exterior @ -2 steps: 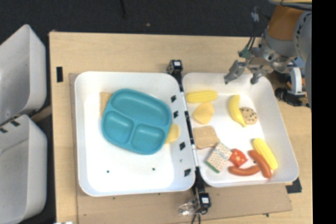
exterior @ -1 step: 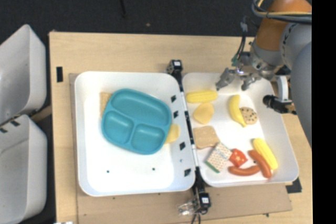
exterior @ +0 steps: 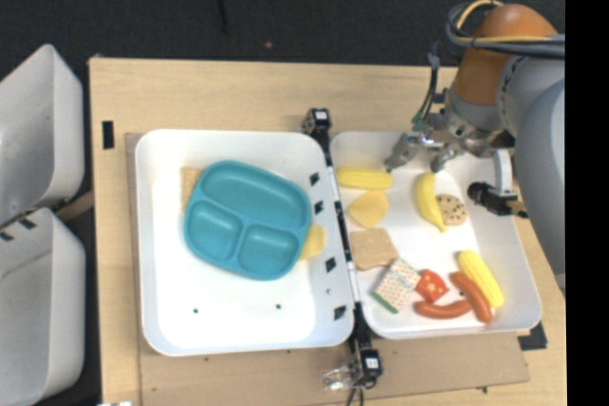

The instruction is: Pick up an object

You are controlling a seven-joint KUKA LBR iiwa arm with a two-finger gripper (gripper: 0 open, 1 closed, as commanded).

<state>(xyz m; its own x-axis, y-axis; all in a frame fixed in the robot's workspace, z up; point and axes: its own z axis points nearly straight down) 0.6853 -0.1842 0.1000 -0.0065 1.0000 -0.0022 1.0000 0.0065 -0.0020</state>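
Yellow banana [exterior: 427, 199] flat in right bin, upper mid, touching cookie [exterior: 451, 209], just under hand [exterior: 422, 152]

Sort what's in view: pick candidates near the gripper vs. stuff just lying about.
Job:
two-finger gripper, above right bin
yellow banana-shaped toy
long yellow block
round speckled cookie

Lying about:
blue sectioned plastic tray in left bin
red sausage toy

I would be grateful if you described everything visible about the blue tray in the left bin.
The blue tray is a teal, plastic-looking dish with rounded corners and three compartments: one long, two smaller. It lies flat and right side up, turned at a slant, in the left bin. It overlaps a tan slice at its upper left and a yellow piece at its right edge.
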